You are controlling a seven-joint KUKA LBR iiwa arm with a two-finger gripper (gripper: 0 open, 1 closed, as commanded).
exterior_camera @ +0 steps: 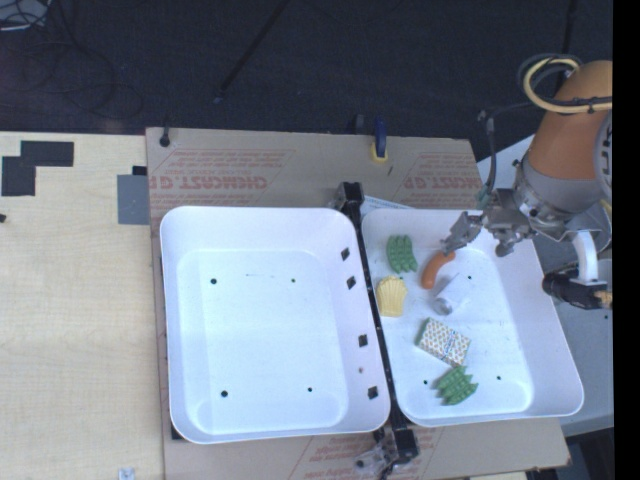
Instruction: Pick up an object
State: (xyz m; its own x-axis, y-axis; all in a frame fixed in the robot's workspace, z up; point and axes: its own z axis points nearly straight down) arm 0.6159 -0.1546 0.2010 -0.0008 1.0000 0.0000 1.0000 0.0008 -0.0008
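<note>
The small orange carrot-shaped toy (435, 268) lies tilted in the right white bin (540, 368), just below-left of the end effector (485, 230), whose fingers look spread with nothing between them. A yellow ridged piece (391, 296) sits left.

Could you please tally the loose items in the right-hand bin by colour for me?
Green: 2, one near the divider at the top, one near the front edge
Yellow: 1
Orange: 1
Clear or pale grey: 1
Patterned white: 1
Total: 6
</note>
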